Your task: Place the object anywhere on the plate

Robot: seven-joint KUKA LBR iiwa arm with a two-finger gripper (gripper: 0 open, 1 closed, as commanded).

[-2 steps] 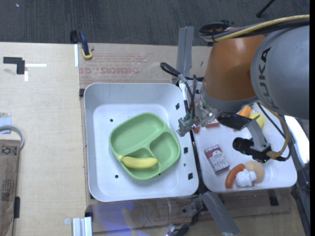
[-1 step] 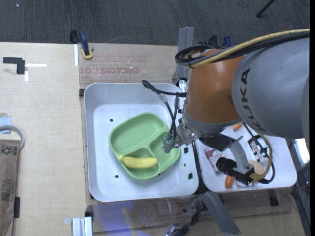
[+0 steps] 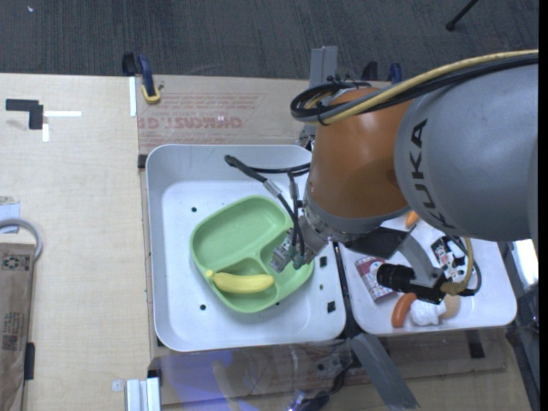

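- On the pale wooden bench (image 3: 77,229), the two white bins lie side by side, with wide bare board to the left of them and a brown paper bag (image 3: 15,306) at the far left edge.
- The grey and orange arm (image 3: 462,152) comes in from the right. It covers much of the right bin (image 3: 497,306) and the left bin's upper right corner.
- The left bin (image 3: 171,315) has bare white floor along its left wall, in its upper left corner and along its lower wall. There is little room on the right, where the plate comes close to the wall.
- The green divided plate (image 3: 240,229) lies flat, right of the bin's centre and well apart from the left wall.
- The banana (image 3: 242,282) lies on its side in the plate's lower compartment, along the lower rim, with its stalk end pointing left.
- The gripper (image 3: 288,255) hangs over the right part of the plate, close to the rim. Whether it is spread or closed cannot be told at this slant.
- The banana is down and to the left of the gripper, near it but apart, and not in its grasp.
- In the right bin, a red and white packet (image 3: 370,276) lies near the left wall, and an orange stick-shaped thing (image 3: 400,311) lies just beside a small white thing (image 3: 425,313) near the lower wall.
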